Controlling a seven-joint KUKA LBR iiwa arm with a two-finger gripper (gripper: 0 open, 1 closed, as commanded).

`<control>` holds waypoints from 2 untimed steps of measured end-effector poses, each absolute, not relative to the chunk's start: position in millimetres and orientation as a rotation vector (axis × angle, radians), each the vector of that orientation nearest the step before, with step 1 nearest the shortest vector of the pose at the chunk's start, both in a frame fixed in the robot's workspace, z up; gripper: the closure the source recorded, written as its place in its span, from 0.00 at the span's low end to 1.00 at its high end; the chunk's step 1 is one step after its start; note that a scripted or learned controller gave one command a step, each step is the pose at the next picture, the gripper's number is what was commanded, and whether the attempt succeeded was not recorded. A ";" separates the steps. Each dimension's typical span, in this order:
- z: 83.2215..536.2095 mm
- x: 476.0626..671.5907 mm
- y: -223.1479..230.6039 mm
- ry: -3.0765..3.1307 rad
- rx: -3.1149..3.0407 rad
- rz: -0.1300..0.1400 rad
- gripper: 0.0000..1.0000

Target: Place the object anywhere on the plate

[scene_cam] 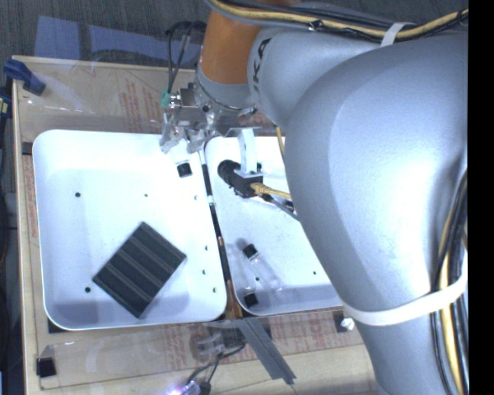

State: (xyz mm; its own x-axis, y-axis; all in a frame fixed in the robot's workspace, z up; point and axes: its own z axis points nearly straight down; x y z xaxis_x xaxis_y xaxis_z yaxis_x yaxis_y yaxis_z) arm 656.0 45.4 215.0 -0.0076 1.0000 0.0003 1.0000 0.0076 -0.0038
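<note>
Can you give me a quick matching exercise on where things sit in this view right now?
Things:
1. dark ribbed plate
2. gripper
3. orange band
4. small clear object

Places:
A. in the right bin
B. above the far edge where the bins meet
C. lying flat in the left bin
D. on the arm, above the wrist

Pairs: 1-C, 2-B, 3-D, 4-A

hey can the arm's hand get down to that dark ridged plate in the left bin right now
Probably yes. The dark ridged plate lies flat in the left bin with open floor all around it; the hand sits over that bin's far edge, nothing between them.
</note>
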 end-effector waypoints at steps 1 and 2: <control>190.5 590.2 42.9 -2.590 -1.768 0.007 1.00; 140.0 650.0 104.0 -2.407 -2.015 0.005 1.00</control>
State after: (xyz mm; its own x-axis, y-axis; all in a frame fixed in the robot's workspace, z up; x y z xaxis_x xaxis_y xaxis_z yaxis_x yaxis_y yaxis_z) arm 650.0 104.0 140.0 -0.1761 0.9844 0.0000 0.9844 0.1761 -0.0043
